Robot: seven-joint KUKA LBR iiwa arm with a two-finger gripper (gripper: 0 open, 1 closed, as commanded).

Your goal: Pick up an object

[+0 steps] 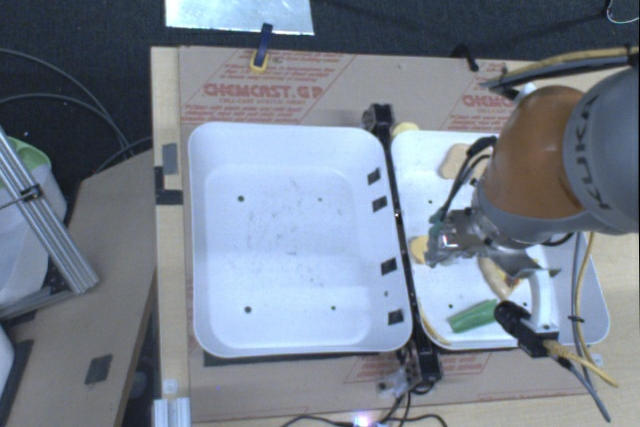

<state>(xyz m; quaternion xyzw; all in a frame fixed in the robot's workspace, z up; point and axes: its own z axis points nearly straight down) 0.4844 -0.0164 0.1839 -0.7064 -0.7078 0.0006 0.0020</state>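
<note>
My arm reaches in from the right and hangs over the right bin (430, 165). Its orange band and grey wrist cover most of that bin. The gripper (447, 245) points down over the bin's left middle part, close to the divider between the bins. A green cylinder-like object (471, 317) lies on the bin floor near the front edge, just below the gripper. A pale tan object (454, 160) peeks out at the bin's back, and another tan piece (497, 277) shows beside the wrist. Nothing is visibly held.
The left bin (290, 235) stands beside the right one, with black clips (385, 235) along the shared edge. Cardboard (300, 85) lies under both bins. A yellow cable (580, 355) and black parts trail at the front right. A metal frame (40, 225) stands at far left.
</note>
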